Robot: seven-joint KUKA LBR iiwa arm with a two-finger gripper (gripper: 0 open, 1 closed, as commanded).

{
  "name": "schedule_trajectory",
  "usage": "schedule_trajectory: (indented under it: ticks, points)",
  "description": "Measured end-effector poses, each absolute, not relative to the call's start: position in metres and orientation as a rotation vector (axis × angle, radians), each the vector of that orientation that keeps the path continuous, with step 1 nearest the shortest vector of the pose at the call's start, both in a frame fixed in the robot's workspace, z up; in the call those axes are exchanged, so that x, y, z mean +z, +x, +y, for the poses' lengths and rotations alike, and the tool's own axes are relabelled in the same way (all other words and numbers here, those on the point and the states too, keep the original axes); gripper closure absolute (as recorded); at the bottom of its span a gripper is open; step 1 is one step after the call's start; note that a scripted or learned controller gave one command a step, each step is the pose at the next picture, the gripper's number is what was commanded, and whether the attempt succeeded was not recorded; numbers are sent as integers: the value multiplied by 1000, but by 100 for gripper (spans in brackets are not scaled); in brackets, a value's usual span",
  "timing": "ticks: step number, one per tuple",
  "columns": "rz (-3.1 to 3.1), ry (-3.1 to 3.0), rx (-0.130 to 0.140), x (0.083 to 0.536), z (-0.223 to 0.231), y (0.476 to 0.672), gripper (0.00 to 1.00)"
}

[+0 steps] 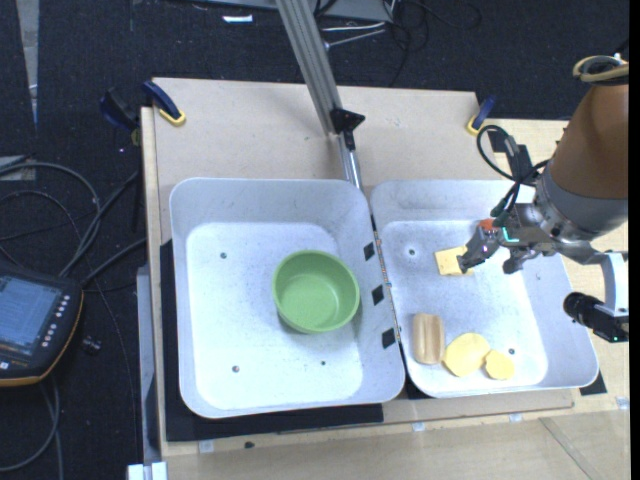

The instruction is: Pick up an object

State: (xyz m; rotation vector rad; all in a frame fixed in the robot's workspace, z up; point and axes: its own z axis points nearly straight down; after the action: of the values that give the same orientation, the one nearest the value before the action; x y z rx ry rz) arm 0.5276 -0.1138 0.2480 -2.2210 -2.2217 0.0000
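In the right bin (560, 363), a small yellow block (448, 262) lies near the middle. My gripper (495, 255) hangs low over the bin just right of this block. Its fingers stand apart with nothing between them, and the left fingertip (472, 255) sits right beside the block's edge. Toward the bin's front lie a tan wooden piece (428, 338), a round yellow piece (466, 353) and a smaller yellow piece (500, 366). A green bowl (317, 290) stands upright in the middle of the left bin (215, 268).
A slanted metal pole (318, 63) comes down from the back to the ridge between the bins. Clamps (163, 105) hold the board's back corners. The arm's grey and orange body (590, 158) covers the right bin's far right side.
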Motion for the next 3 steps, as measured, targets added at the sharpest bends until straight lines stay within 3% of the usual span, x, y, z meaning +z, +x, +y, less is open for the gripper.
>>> schedule_trajectory:
  ticks: [1, 3]
  points:
    - [-2222, -2221, 0, 248, -114, 528, 0]
    - [-2219, -2218, 5, 126, -112, 525, 0]
